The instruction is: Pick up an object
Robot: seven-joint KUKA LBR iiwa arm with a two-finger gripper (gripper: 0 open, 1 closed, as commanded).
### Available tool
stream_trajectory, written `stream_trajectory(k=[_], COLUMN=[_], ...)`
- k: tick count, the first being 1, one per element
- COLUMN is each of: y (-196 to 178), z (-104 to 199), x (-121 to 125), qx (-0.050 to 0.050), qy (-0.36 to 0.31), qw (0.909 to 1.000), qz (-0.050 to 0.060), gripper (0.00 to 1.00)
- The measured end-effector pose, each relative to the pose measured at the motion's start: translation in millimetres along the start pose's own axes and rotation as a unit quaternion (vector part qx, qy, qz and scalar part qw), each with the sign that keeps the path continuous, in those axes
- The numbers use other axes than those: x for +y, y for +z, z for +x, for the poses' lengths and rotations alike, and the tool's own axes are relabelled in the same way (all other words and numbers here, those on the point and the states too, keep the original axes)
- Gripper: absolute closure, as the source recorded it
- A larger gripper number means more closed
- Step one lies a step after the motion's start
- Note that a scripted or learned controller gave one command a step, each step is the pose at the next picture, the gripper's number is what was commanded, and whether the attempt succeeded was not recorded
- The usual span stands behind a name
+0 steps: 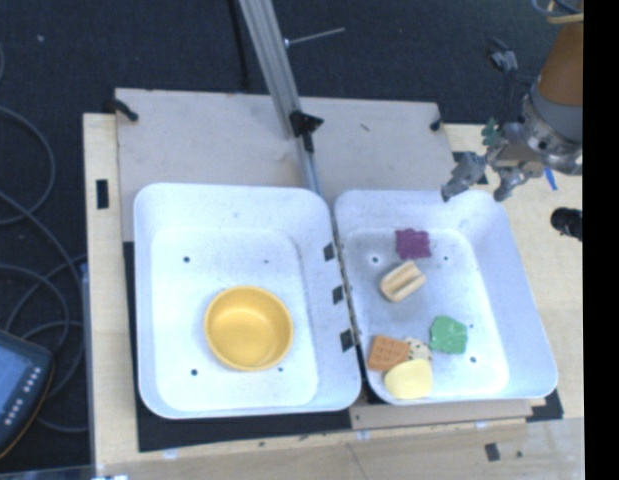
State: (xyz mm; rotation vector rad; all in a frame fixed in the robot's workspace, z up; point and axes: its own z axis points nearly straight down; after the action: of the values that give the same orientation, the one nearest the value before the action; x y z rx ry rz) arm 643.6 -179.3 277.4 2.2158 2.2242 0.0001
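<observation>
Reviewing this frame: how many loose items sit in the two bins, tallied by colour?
Yellow: 2, the yellow bowl in the left bin and a pale yellow lump in the right bin
Purple: 1, a purple piece
Tan: 1, a tan roll
Green: 1, a green piece
Orange: 1, an orange waffle-like piece
Total: 6

We see an orange band (562,71) above a grey metal wrist, ending in a grey hand (481,180) with small blue marks.
</observation>
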Motion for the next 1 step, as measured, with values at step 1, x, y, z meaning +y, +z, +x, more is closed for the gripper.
stream_trajectory(k=[1], y=[0.0], z=[-0.5], x=[-0.2], qx=[-0.001], qy=[0.000], qw=[1.0000], qz=[0.000], gripper=[0.00])
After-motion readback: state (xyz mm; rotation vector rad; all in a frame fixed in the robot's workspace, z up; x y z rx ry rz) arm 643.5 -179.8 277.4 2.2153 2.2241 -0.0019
